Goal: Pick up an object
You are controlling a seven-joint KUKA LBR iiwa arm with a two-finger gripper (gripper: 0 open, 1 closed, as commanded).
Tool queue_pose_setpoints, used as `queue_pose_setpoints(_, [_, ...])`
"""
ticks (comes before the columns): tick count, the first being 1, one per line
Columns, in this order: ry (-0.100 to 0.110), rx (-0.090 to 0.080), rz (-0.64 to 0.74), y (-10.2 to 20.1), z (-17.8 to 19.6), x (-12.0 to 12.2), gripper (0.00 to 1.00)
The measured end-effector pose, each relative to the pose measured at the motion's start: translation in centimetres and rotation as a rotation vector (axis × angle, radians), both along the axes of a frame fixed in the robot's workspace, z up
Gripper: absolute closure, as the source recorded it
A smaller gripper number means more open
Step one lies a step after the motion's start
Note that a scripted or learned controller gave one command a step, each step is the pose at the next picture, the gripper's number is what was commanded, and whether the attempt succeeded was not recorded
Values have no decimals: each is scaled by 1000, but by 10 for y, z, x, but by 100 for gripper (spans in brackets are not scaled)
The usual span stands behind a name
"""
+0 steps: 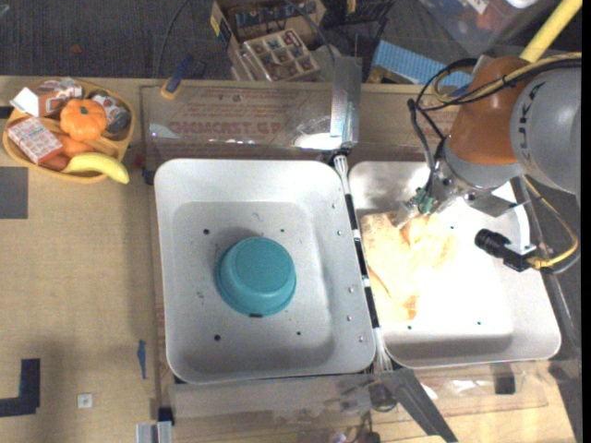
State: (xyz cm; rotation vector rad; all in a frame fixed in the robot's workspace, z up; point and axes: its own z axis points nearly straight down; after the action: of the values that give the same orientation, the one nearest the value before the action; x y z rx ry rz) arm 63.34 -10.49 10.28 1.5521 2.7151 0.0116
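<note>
At the far left of the bench (74,275), a shallow dish (65,129) is seen holding a small orange pumpkin (84,118), a yellow banana (98,165) and a few small boxes. Just right of it, the left white bin (185,192) is found, and a teal bowl (257,276), turned upside down, is set near the middle of its floor, well apart from the walls. Beyond the bins' far edge, a clear plastic sheet (240,118) is laid along the bench, with a box of small items (272,35) behind it on the dark floor. The right white bin (480,340) is placed directly beside the left one, their rims touching. On its floor, against the left wall, a pale, yellowish, crumpled translucent thing (416,247) is spread out; what it is cannot be told. The gripper (427,201) is lowered over the far corner of this thing, at or just above its upper edge, with the grey arm and its orange band (489,109) reaching in from the right. Whether anything is held by the gripper cannot be told at this size.
</note>
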Motion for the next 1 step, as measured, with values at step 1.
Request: queue_pose_setpoints(1, [0, 0, 0, 0, 0, 0, 0])
